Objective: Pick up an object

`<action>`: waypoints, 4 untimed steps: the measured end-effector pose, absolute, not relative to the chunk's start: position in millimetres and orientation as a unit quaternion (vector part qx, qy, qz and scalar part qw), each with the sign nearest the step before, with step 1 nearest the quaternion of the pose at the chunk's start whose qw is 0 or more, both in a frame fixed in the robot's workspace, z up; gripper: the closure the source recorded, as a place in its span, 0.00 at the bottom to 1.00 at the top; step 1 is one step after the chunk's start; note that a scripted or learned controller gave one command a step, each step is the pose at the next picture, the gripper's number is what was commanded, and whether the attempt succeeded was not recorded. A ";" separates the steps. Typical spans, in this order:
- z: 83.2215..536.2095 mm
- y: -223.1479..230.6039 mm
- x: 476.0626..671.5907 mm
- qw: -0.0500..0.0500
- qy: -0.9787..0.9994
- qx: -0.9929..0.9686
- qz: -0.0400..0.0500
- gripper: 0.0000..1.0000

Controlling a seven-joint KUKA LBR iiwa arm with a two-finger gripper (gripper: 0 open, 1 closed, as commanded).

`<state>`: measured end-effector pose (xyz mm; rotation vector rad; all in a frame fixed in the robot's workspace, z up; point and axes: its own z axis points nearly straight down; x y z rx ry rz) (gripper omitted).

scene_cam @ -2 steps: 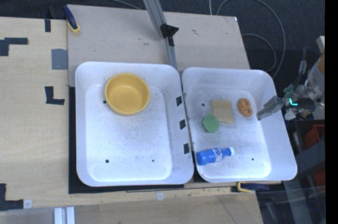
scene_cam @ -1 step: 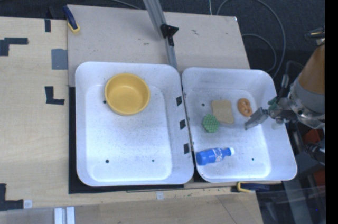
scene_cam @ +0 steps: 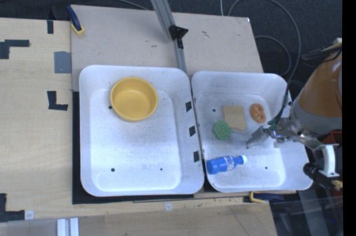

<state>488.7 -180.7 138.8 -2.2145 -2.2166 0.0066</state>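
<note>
Two white bins sit side by side: the left bin (scene_cam: 94, 173) holds a yellow bowl (scene_cam: 133, 98) near its far edge. The right bin (scene_cam: 267, 84) holds a tan square (scene_cam: 235, 117), orange piece (scene_cam: 257, 112), green ball (scene_cam: 222, 129) and, near its front edge, a blue bottle (scene_cam: 225, 163). Over its right side the gripper (scene_cam: 260, 136) hangs with fingers spread, holding nothing.

Even, diffuse overhead light is falling across the bench (scene_cam: 139, 34); the white bins (scene_cam: 133, 173) are showing soft shadows and no glare, with the whole picture looking slightly soft.
</note>
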 end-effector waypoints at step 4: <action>208.5 -180.0 508.4 -0.002 -0.708 -0.706 -0.001 1.00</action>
